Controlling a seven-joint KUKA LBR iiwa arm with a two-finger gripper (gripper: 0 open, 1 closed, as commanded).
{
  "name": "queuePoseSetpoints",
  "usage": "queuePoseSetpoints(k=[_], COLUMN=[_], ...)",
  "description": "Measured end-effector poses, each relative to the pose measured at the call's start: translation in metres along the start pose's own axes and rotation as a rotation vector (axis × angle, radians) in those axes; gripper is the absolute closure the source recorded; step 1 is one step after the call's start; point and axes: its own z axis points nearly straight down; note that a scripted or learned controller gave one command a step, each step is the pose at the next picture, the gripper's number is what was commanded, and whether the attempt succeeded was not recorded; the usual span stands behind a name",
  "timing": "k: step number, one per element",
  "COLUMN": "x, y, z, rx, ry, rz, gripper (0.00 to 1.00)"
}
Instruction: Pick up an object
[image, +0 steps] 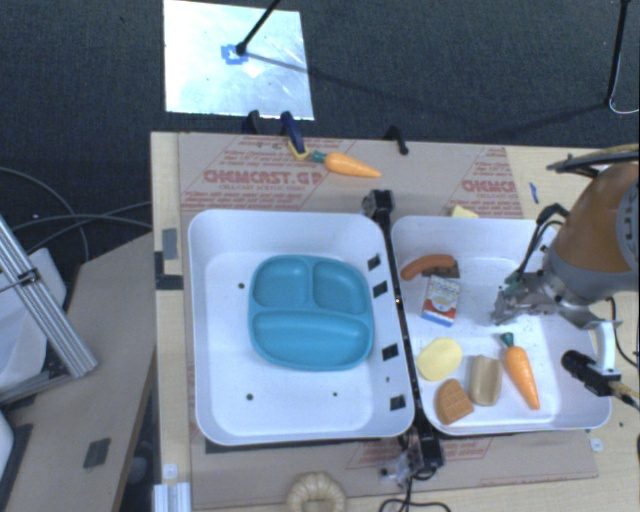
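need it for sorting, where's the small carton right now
The small carton lies in the right bin, near its left wall, just below the sausage and above the yellow piece.

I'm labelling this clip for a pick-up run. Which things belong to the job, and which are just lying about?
Job: hand; in the right bin: carrot, sausage, carton, yellow piece, cracker, tan piece.

Lying about: blue plate, second carrot, dough ring.

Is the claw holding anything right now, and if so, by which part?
Nothing is held. The claw hangs over bare floor of the right bin, above the carrot and clear of it.
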Motion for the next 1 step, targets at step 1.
queuePoseSetpoints(k=[1], x=[-0.0019], y=[-0.0072], z=[-0.0480], rx=[-0.001], ry=[0.000], rz=[0.002], gripper=[1.00])
